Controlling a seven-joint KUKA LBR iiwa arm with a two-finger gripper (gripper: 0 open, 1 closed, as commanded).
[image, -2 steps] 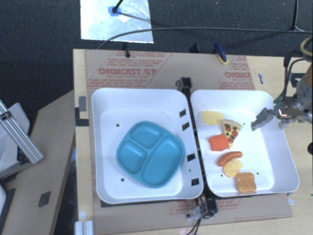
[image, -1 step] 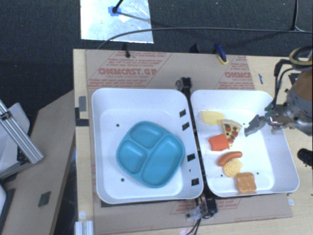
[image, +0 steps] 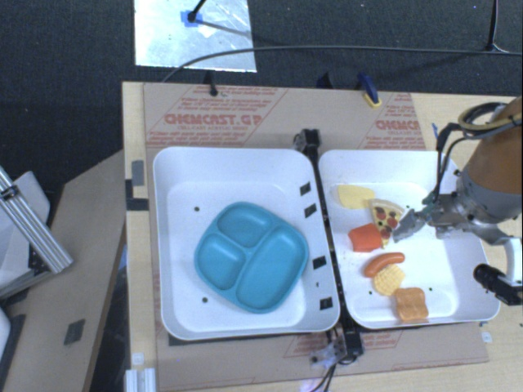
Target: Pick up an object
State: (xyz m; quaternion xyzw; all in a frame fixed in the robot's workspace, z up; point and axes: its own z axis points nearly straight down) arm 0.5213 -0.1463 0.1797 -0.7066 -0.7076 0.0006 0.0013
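Six small toy food pieces are crowded in the right white bin [image: 458, 296]; the hand [image: 406, 225] is seen just beside the pizza slice [image: 384, 216] and red block [image: 366, 237], its spread impossible to tell. A neighbour may be nudged or pinched because pieces lie touching.

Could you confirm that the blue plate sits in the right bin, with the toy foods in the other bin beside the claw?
Not quite: the camera view shows the blue plate in the left bin. The toy foods, such as the pizza slice and hot dog, lie in the right bin, beside the claw.
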